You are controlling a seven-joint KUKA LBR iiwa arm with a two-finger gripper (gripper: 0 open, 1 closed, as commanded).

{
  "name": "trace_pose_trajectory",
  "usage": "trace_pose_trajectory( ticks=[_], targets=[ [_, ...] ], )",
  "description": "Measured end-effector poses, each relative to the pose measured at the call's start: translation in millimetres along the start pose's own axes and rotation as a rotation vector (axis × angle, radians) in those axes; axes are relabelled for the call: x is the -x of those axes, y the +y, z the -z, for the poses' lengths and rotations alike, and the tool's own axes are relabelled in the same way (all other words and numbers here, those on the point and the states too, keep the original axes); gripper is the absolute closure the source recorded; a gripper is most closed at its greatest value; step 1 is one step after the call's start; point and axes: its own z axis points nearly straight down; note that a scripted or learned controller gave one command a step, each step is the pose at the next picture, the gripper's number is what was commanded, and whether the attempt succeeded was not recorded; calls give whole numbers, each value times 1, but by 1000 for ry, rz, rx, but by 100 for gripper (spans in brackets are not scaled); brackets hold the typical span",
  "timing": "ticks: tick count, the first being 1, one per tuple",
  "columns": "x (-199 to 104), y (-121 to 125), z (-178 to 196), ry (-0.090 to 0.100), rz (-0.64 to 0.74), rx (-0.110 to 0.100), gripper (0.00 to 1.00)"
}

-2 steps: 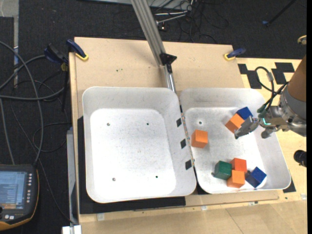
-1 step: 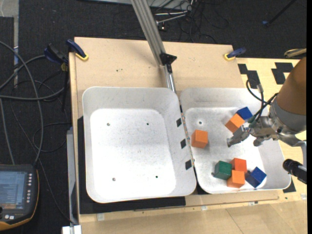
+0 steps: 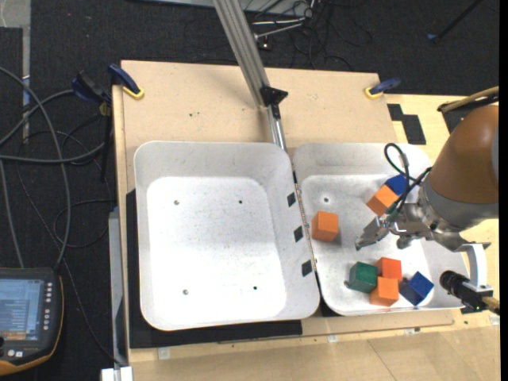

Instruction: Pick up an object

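Note:
My gripper (image 3: 382,235) hangs over the middle of the right bin (image 3: 333,173), open, with nothing between its fingers. An orange cube (image 3: 325,225) lies to its left near the bin's left wall. Just behind the gripper sit an orange block (image 3: 382,199) and a blue block (image 3: 397,185), touching each other. In front of it is a cluster: a green block (image 3: 364,276), two orange blocks (image 3: 390,267) (image 3: 384,290) and a blue block (image 3: 416,287). The arm's grey body and orange band (image 3: 472,153) hide the bin's right part.
The left bin (image 3: 151,213) stands beside the right one, their walls meeting at the centre. A metal pole (image 3: 242,38) slants in from the back to the bins' junction. Clamps (image 3: 127,82) (image 3: 381,88) sit on the bench's rear corners.

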Motion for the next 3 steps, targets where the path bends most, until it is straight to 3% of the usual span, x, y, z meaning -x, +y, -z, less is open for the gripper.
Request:
trace_pose_trajectory(
  ticks=[1, 2, 3],
  targets=[
    [-4, -4, -44, 0, -1, 0, 0],
    [-3, -2, -32, -2, 0, 7, 100],
    [-2, 7, 29, -4, 3, 13, 100]
  ],
)
